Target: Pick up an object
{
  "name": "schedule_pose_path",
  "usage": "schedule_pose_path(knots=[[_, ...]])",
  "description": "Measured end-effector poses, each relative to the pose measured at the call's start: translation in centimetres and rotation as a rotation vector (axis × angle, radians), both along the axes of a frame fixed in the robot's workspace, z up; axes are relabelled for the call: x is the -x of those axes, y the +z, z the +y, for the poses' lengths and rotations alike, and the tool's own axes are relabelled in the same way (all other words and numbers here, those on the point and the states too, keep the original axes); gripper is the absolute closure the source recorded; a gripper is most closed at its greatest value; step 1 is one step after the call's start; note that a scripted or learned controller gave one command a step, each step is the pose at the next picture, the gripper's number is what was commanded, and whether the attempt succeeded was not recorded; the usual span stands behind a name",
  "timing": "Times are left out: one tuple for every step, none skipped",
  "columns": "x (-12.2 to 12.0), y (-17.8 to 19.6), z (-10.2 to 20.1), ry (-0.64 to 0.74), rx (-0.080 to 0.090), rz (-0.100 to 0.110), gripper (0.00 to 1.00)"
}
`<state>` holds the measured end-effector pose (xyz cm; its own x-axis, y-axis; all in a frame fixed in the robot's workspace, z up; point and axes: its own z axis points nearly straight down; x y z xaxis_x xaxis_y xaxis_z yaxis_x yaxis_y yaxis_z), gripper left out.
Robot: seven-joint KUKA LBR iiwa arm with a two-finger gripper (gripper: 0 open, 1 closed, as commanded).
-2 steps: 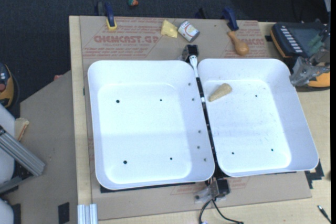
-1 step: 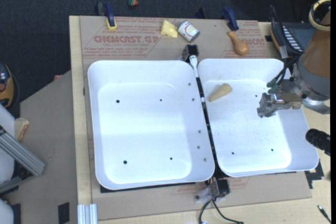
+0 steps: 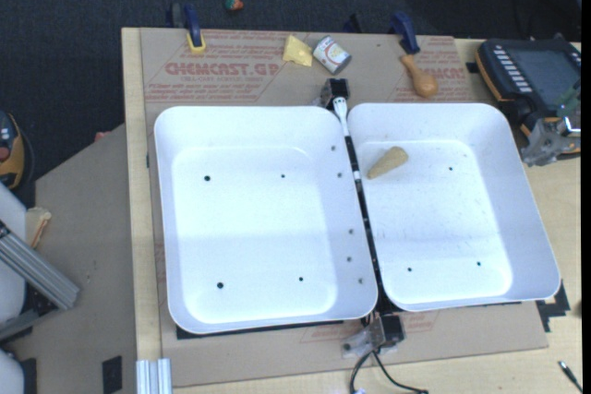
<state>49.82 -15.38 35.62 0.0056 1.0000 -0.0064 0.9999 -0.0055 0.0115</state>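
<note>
Tabletop (image 3: 138, 198): a tan board with red print along its far edge, bearing two shallow white bins side by side.

Far edge, left: a blue clamp (image 3: 192, 25) grips the board. Beyond it, a small green and orange thing (image 3: 234, 3) lies on the dark floor.

Left bin (image 3: 166, 198): its right rim touches the right bin.

Far of the bins, near the middle: a yellow wedge (image 3: 297, 52) lies just beside a small white box (image 3: 331, 54). A small black and white part (image 3: 337, 94) sits at the far end of the seam between the bins.

Right bin (image 3: 526, 198): one tan lump (image 3: 387, 161) lies in its far left part, near the left wall and apart from it, with its long side at a slant. This is the thing I can pick.

Far edge, right: a second blue clamp (image 3: 402, 30), with a brown wooden handle (image 3: 418, 77) near it on the board. A black handset (image 3: 531, 69) lies at the far right corner.

Gripper state: I cannot tell whether my gripper is released or clenched.
</note>
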Motion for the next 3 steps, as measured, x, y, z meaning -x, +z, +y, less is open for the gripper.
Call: schedule_pose_path(knots=[[0.0,0.6,0.4,0.006,-0.003,0.005,1.0],[-0.1,1.6,0.4,0.006,-0.001,0.002,1.0],[-0.2,2.7,0.4,0.007,0.001,-0.002,1.0]])
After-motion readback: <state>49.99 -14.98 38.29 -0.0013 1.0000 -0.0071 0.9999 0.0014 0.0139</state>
